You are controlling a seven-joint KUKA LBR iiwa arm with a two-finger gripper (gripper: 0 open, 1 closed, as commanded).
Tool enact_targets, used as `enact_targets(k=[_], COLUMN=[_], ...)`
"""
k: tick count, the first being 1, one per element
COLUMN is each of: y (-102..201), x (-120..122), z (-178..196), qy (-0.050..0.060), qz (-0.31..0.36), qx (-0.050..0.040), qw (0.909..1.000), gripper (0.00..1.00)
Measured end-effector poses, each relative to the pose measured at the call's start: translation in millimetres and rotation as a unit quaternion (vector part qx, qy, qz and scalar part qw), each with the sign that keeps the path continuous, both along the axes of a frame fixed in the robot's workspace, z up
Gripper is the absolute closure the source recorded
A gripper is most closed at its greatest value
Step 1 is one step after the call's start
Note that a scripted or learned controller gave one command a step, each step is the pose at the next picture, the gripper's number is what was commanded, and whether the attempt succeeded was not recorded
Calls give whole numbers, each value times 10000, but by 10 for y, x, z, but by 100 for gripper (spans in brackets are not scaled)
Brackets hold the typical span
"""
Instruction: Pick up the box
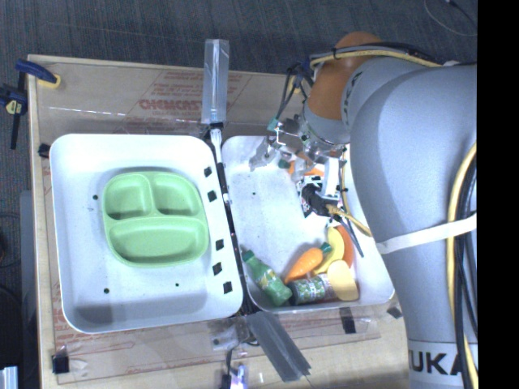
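Camera view: gripper (pixel 302 162) sits low in the right bin (pixel 259 209), near its top edge, w/ orange and white bits just beside it; can't tell how far it's open or if it has hold of anything. Can't pick out the box for sure. Grey arm (pixel 405 177) w/ orange band enters from right. Bottom of same bin: carrot (pixel 304 262), green bottle (pixel 266 280), yellow pieces. Left bin (pixel 73 217) holds a green 3-section tray (pixel 154 217).

Toys (pixel 304 274) crowding right bin's (pixel 258 217) front.
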State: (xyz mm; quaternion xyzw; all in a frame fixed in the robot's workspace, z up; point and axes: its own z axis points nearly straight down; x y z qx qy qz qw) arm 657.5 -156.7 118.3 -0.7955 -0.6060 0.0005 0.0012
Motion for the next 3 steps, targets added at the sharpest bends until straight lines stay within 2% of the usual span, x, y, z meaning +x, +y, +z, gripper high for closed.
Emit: enact_targets(k=[1, 2, 3], y=[-70, -58, -58], x=[-453, -449, -450], z=[-269, -169, -169], qy=[10, 21, 22], qz=[128, 155, 157], qx=[-1, 4, 4], qw=[9999, 9999, 9999], gripper=[0, 100, 0])
